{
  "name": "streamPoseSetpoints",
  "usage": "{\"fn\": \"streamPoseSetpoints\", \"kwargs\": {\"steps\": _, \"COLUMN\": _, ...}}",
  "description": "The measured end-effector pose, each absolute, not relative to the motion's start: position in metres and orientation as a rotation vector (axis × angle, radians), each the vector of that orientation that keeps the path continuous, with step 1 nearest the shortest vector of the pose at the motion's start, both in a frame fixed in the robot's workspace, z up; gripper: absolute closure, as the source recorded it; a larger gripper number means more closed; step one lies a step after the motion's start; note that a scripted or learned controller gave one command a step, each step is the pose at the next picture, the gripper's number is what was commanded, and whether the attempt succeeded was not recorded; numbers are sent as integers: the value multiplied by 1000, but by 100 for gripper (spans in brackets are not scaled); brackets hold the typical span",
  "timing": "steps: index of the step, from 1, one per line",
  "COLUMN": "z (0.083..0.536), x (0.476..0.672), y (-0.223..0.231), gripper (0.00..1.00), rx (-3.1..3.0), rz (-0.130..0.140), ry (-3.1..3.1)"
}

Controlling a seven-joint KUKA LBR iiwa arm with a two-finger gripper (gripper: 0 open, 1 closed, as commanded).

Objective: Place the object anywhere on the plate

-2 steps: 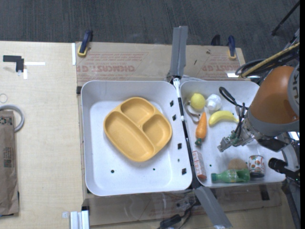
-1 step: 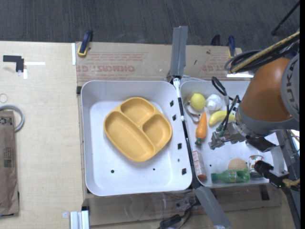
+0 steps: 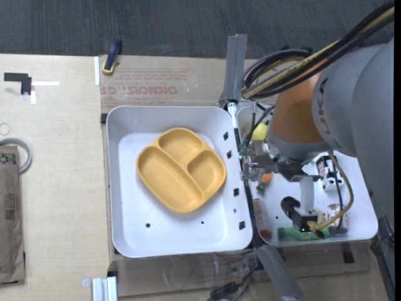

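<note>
A yellow plate (image 3: 182, 168) with three compartments lies in the left white bin (image 3: 125, 231), with nothing on it. My gripper (image 3: 280, 167) hangs low over the left part of the right bin (image 3: 360, 221), under the orange-banded wrist, which hides most of it. Beside it lie a small orange piece (image 3: 265, 179) and a yellow-green object (image 3: 259, 131) near the bin's back left corner. A green object (image 3: 289, 233) rests at the bin's front, and a dark red item (image 3: 259, 215) lies along its left wall. Nothing shows between the fingers.
The arm's bulk covers the right bin's back and right side. A cardboard sheet (image 3: 156, 80) lies behind the left bin, with a blue-and-yellow tool (image 3: 111, 57) at its edge. Brown packaging (image 3: 9, 218) sits at the far left of the bench.
</note>
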State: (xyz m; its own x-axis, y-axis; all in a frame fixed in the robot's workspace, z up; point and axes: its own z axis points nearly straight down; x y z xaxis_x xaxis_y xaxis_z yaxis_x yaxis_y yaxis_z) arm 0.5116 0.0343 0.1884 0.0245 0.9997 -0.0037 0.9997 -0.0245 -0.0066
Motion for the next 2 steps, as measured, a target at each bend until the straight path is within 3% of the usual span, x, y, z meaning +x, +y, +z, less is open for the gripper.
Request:
{"fn": "streamPoseSetpoints", "kwargs": {"steps": 1, "z": 188, "x": 594, "y": -6, "gripper": 100, "rx": -2574, "rz": 13, "ry": -1799}}
{"fn": "streamPoseSetpoints", "kwargs": {"steps": 2, "z": 188, "x": 560, "y": 24, "gripper": 100, "rx": -2833, "rz": 15, "ry": -1356}}
